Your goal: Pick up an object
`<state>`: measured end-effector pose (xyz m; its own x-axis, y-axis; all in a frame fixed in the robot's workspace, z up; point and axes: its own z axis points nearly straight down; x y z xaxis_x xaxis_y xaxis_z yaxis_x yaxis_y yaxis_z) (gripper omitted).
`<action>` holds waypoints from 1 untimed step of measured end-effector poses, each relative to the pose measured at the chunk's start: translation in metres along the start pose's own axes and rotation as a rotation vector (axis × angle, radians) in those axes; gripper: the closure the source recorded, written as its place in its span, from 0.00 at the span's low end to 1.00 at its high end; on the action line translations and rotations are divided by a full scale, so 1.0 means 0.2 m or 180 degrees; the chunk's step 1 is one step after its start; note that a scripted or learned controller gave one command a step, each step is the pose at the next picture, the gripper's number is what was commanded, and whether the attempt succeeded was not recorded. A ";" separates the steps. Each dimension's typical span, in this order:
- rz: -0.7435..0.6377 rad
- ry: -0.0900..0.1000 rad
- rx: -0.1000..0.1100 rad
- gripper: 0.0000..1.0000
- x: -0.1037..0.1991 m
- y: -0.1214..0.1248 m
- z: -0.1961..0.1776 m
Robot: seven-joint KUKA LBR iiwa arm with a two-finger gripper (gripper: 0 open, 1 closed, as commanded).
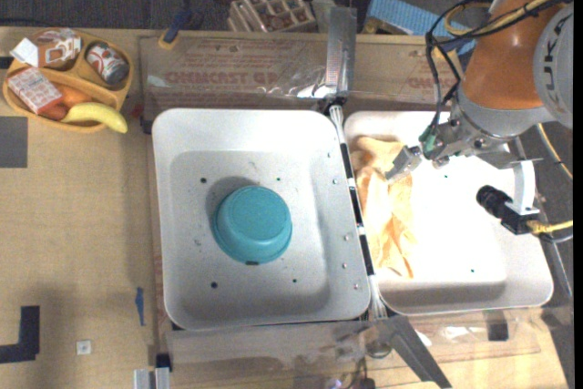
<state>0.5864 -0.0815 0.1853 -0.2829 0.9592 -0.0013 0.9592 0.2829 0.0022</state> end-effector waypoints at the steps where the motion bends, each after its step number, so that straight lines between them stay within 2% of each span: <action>1: -0.0150 0.0001 0.0003 0.00 -0.21 0.11 0.41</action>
<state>0.6195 -0.1150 0.1031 -0.3277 0.9448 -0.0011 0.9448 0.3277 0.0013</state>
